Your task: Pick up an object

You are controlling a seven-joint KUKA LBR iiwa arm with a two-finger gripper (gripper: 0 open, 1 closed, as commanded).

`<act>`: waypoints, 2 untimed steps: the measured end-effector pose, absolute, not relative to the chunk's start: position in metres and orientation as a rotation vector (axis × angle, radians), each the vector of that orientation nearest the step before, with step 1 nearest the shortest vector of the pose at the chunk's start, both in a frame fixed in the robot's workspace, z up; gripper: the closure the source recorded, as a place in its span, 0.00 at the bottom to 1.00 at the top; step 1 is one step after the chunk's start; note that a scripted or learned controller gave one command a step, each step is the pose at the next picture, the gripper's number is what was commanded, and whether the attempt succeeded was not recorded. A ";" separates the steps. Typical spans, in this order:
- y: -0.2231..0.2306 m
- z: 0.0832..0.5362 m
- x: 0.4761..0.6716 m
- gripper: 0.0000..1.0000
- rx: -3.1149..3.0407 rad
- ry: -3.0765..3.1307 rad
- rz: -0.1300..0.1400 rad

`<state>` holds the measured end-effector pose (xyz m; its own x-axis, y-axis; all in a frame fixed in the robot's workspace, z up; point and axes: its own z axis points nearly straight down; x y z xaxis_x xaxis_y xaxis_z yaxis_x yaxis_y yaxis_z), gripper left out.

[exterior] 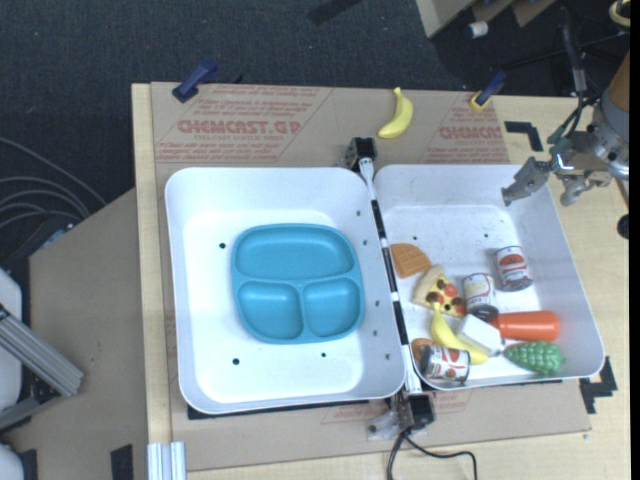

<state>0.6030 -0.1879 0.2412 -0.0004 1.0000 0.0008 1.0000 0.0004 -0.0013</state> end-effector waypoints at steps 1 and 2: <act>-0.213 0.107 0.619 0.00 -2.220 -2.219 0.002; -0.187 0.085 0.667 0.00 -2.221 -2.224 -0.001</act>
